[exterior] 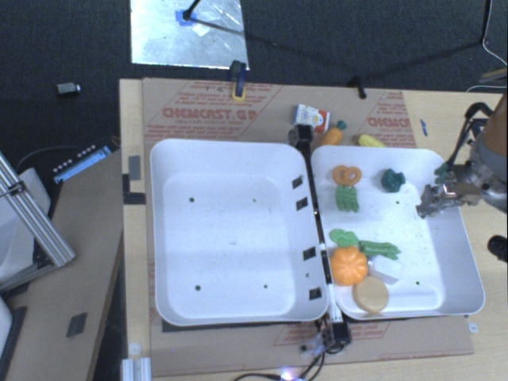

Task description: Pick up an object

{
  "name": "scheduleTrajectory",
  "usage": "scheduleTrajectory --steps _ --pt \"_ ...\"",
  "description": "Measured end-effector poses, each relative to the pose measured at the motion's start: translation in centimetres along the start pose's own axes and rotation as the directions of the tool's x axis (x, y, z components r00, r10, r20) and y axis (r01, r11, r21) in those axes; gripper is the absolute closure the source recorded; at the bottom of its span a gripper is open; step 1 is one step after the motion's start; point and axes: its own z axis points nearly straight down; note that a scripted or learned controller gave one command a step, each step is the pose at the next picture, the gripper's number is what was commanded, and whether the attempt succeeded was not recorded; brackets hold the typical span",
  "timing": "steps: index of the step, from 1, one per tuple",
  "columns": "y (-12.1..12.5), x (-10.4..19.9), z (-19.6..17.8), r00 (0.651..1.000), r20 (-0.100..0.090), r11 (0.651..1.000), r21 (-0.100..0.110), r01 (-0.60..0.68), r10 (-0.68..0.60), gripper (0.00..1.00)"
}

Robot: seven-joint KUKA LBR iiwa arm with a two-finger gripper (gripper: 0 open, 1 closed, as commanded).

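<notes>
Gripper (430, 202) at the right edge of the right bin (452, 248), fingertips pointing into the bin; opening not discernible, nothing visibly between the fingers. Nearest candidate: dark green object (392, 180), toward the bin's far edge, just left of the gripper, apart from it. Orange pumpkin (349, 265) and tan disc (371, 295) farther off, by the near left corner

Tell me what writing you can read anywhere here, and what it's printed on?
"CHEMCAST GP": red print on the brown sheet under the bins, behind the left bin.
The same red print behind the right bin: partly hidden, unreadable.
Small red-and-white packet: label too small to read.
</notes>
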Motion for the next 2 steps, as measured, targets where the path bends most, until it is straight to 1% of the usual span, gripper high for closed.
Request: scheduleTrajectory --steps 1,2 --pt "8.2 -3.8 -7.3 1.000 0.012 1.000 -0.030 0.004 -0.003 1.00" --pt "13.9 -5.0 -17.0 1.000 0.012 0.999 -0.032 0.005 -0.005 1.00"
